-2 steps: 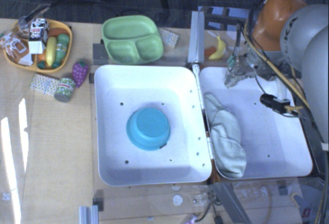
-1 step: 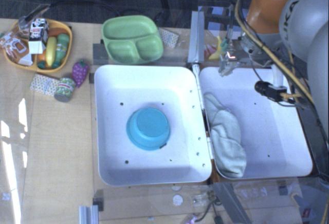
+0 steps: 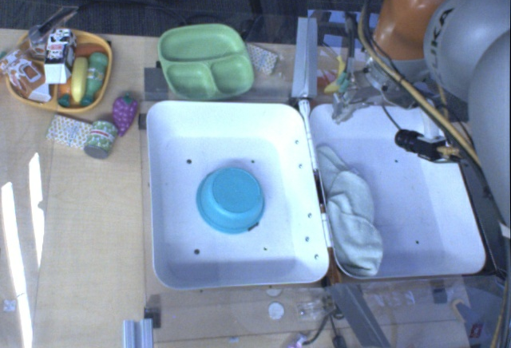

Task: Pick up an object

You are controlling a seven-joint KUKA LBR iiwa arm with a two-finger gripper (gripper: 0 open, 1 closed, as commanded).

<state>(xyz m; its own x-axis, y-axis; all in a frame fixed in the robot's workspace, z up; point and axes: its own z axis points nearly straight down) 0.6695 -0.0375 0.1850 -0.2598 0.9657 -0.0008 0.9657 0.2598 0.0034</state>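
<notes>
Lying flat near the middle of the left bin (image 3: 172, 259), slightly toward its near edge, a blue bowl (image 3: 231, 199) sits upside down or upright; which cannot be told. A pale grey cloth (image 3: 352, 212) lies crumpled along the left wall of the right bin (image 3: 447, 235), reaching toward its near left corner. The grey arm (image 3: 471, 35) with its orange band (image 3: 407, 3) hangs over the right bin's far right corner. The gripper (image 3: 351, 99) sits at that bin's far edge, apart from the cloth. Jaw state cannot be told. On the bench beyond the left bin's far edge rests a green divided tray (image 3: 204, 59). A yellow bowl of toy food (image 3: 60, 71) stands at the bench's far left corner.
</notes>
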